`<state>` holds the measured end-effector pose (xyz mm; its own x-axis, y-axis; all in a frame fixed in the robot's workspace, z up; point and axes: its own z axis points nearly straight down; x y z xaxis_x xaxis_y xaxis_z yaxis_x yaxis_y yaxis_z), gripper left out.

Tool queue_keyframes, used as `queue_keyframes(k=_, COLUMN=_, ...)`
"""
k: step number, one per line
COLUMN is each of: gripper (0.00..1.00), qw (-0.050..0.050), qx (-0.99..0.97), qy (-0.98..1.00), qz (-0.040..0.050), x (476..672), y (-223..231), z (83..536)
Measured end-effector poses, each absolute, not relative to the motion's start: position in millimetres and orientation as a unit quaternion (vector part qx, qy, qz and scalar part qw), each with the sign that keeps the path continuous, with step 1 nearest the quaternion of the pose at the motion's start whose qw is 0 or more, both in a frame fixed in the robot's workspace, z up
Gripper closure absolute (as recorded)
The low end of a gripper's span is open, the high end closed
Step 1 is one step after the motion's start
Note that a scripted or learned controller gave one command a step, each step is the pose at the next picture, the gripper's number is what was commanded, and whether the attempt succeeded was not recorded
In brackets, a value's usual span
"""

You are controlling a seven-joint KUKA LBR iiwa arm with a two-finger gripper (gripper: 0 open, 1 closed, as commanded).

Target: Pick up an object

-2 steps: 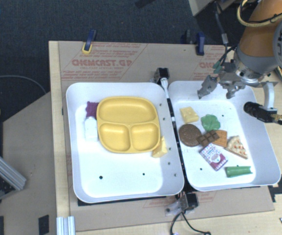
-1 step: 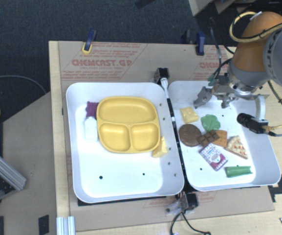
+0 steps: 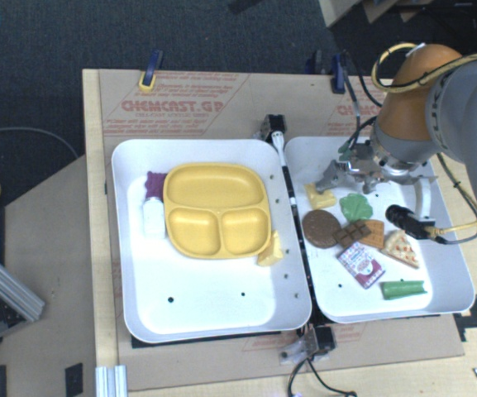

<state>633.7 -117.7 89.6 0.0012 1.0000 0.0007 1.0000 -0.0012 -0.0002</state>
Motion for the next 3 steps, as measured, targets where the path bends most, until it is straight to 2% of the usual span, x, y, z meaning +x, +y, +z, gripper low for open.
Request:
queue_keyframes(k=1, gripper=1.00, qw=-0.003, qx=-0.707, qy=-0.707, qz=-0.0031, x=636.1, y=-117.4, z=105.0)
queue_keyframes(k=3, gripper=1.00, qw=-0.003, qx=-0.707, qy=-0.707, qz=-0.0019, x=632.2, y=-115.1, z=220.4)
